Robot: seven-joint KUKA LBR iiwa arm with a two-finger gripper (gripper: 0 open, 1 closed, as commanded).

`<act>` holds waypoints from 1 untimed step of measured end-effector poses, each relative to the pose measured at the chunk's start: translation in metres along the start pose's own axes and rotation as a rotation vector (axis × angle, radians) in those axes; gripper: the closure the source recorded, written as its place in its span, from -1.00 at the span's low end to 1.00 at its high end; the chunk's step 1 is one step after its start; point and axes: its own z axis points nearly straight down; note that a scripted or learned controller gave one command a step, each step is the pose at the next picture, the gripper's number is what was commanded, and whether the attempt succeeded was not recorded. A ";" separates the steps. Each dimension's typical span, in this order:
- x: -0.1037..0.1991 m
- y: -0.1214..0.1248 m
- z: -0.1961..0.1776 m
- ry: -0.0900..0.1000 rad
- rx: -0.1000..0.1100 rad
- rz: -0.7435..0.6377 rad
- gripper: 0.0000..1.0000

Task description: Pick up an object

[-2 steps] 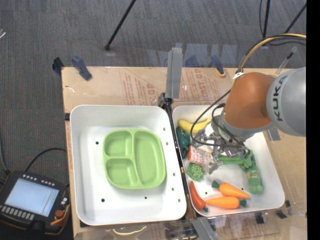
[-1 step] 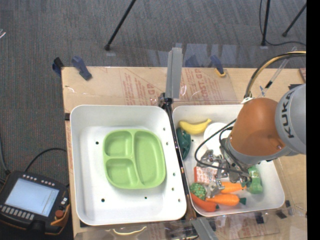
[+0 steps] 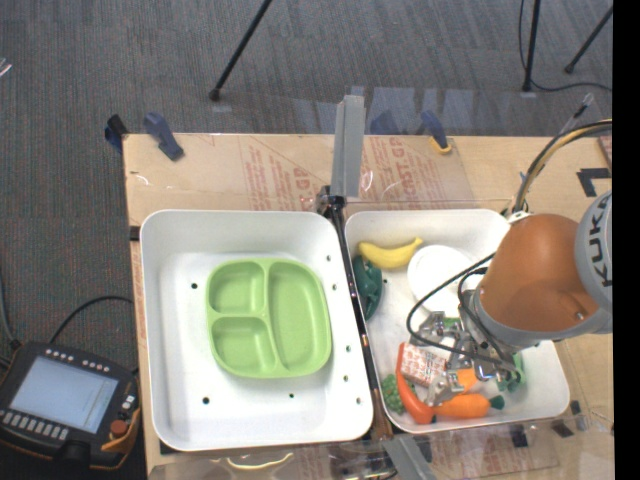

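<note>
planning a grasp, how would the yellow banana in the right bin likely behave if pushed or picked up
The banana looks smooth and curved, so it may pivot or slip when pushed. It looks like a toy, probably light and stiff. Lying beside the white plate, it could slide against that.

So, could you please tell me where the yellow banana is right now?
The yellow banana lies in the right white bin, near its far-left corner, beside the round white plate.

two white bins (image 3: 160, 268) sit side by side. one green divided plate (image 3: 268, 318), one banana (image 3: 390, 254), one carrot (image 3: 462, 406), one white plate (image 3: 436, 268).
</note>
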 end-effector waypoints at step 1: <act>0.003 0.003 -0.006 0.011 -0.003 -0.008 1.00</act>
